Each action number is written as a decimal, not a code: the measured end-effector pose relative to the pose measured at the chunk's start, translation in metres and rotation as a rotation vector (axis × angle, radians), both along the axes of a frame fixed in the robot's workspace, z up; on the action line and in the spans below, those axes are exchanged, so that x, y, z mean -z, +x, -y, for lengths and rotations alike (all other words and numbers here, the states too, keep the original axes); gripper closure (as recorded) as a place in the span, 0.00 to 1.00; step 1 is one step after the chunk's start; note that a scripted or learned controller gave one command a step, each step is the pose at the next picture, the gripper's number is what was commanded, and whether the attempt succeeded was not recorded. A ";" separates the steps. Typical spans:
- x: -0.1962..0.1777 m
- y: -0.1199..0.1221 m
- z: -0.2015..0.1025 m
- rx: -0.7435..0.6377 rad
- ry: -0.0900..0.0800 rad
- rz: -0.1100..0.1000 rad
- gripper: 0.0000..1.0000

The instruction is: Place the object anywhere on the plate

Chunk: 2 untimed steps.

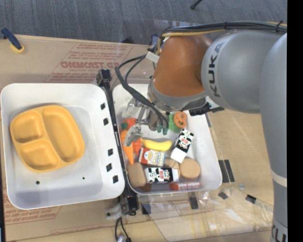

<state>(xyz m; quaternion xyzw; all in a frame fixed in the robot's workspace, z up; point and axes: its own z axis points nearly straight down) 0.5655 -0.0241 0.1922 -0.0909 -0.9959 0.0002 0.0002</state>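
A yellow plate (46, 136) with three compartments lies in the left bin (55, 190). The right bin (212, 155) holds a pile of toy foods: a yellow banana (157, 144), an orange carton (151, 158), two cow-patterned milk cartons (184, 141) (159, 175), a carrot (127, 144), a brown round piece (190, 169) and an orange round piece (180, 119). My gripper (141, 125) hangs low over the left part of this pile, just above the carrot and banana. Nothing shows clearly between its fingers.
The grey and orange arm covers the back half of the right bin. A black divider with clips (112, 135) runs between the bins. Brown cardboard (81, 59) lies behind the bins, with a blue-and-yellow clamp (11, 39) at the far left.
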 end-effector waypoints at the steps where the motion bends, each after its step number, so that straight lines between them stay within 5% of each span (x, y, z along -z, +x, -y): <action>1: 0.000 0.000 0.000 0.000 0.000 0.000 0.00; 2: 0.000 0.000 0.000 0.000 0.000 0.000 0.00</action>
